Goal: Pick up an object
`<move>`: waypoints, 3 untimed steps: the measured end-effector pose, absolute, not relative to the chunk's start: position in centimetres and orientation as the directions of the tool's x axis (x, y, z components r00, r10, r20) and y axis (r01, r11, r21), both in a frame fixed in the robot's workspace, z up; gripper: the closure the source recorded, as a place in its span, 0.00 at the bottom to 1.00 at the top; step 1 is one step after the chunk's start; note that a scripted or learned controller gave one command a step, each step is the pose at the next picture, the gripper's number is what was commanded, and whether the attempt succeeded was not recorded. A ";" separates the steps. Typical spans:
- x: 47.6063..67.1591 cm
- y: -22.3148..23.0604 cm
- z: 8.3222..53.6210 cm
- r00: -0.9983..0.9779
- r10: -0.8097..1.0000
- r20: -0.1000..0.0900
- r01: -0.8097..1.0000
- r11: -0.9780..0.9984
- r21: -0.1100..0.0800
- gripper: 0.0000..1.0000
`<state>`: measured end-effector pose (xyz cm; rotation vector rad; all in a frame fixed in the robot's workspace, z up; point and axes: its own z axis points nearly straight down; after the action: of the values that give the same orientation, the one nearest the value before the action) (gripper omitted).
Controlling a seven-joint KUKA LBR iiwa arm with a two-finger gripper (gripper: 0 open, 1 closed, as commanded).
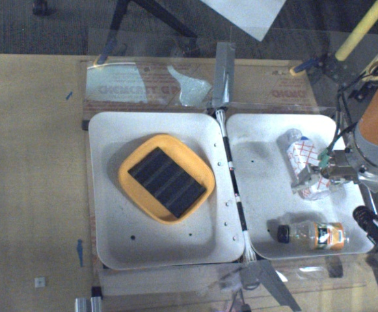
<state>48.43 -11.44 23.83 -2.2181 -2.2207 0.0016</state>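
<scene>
Two white bins on the bench, the arm reaching into the right one.

The left bin carries an orange-yellow dish with a dark ribbed insert, lying near its middle. In the right bin, a crumpled clear plastic package with red and white print lies toward the right edge, and a plastic bottle with a black cap and orange label lies on its side along the front edge. The gripper sits at the package's right side, touching it; whether it grips the package cannot be told.
</scene>
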 end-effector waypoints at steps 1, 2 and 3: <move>51.8 -15.6 17.1 0.035 0.999 0.001 0.999 -0.035 -0.002 0.00; 56.5 -15.8 12.9 -0.043 0.999 -0.016 0.998 0.043 0.045 0.00; 58.2 -17.2 9.7 -0.111 0.994 -0.005 0.994 0.111 0.009 0.00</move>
<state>58.23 -17.16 9.74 -2.1008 -2.3490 -0.0054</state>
